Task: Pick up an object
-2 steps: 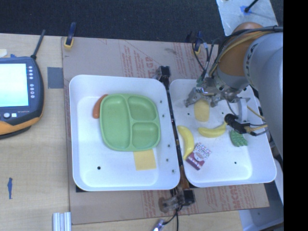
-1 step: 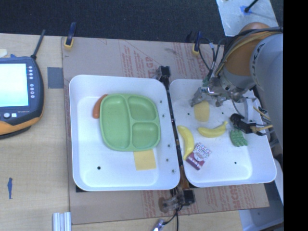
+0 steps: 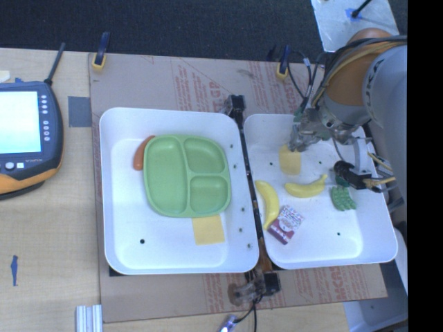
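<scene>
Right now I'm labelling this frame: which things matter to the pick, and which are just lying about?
In play: gripper; yellow block just below it, in the right bin.

Lying about: two bananas, green toy, snack packet, green divided plate, yellow square, handheld pendant.

Grey arm [image 3: 387,68] w/ orange band [image 3: 353,61] — black cables [image 3: 304,81] nr wrist.

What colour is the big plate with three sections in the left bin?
The divided plate is light green, seen clearly in the camera view.
</scene>
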Robot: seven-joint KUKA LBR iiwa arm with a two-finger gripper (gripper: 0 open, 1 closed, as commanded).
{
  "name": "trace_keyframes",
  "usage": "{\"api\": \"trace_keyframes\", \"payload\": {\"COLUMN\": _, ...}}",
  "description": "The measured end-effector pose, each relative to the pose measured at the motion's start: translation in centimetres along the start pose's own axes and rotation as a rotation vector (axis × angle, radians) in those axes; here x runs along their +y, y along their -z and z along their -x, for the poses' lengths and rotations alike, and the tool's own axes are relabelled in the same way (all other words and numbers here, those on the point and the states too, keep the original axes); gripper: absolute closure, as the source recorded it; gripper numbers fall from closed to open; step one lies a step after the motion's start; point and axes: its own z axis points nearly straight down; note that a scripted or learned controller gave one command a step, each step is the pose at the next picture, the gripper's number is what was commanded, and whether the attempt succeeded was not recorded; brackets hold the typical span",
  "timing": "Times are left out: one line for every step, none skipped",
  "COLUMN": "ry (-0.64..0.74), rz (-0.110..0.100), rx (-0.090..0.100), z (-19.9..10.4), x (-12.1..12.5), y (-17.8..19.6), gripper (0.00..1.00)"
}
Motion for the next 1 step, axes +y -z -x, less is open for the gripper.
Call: {"api": "trace_keyframes", "payload": {"ry": 0.000, "rz": 0.000, "rx": 0.000, "z": 0.00, "x": -0.01, "y": -0.01, "gripper": 0.00}}
